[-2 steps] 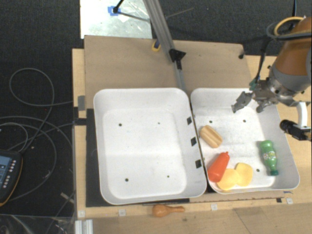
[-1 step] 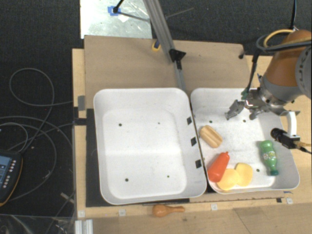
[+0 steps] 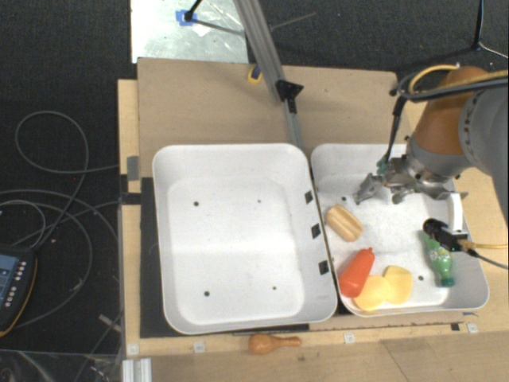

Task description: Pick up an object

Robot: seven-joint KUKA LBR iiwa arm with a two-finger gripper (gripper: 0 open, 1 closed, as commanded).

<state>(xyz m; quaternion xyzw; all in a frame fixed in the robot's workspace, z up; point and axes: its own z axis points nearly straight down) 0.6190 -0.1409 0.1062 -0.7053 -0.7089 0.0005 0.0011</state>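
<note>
Four things lie in the right bin [image 3: 477,289] below me: a tan roll [image 3: 343,223], a red piece [image 3: 357,270], a yellow lump [image 3: 388,287] and a green bottle [image 3: 440,261]. My gripper [image 3: 387,185] hangs over the bin's upper part, gripping nothing. Whether I am spread or closed, I cannot tell; the metal blurs together from above. The roll is nearest, at about seven o'clock from me, its long axis running from ten to four o'clock. The bottle sits at four o'clock by the right wall, its top crossed by a dark cable end. The left bin [image 3: 231,157] stands beside.
</note>
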